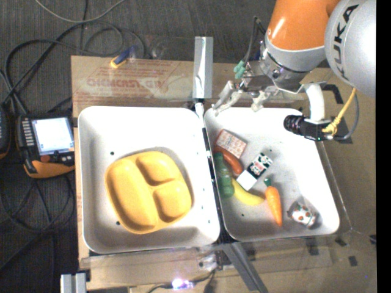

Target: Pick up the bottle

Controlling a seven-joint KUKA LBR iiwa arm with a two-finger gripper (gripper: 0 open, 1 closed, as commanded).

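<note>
Two shallow white bins sit side by side on a bench. In the left bin [91,133], a yellow divided tray [149,191] has bare floor all round it. The right bin [330,182] holds a cluster near its left wall; its far and right floor lie open. The grey and orange arm [317,23] hangs over the right bin's far rim. Its gripper [241,101] hovers there with fingers spread, gripping nothing. What looks like a green bottle [223,176] lies against the left wall, beside a red sausage [233,162], a banana [249,196], a carrot [274,205] and a small black-and-white carton [255,171].
</note>
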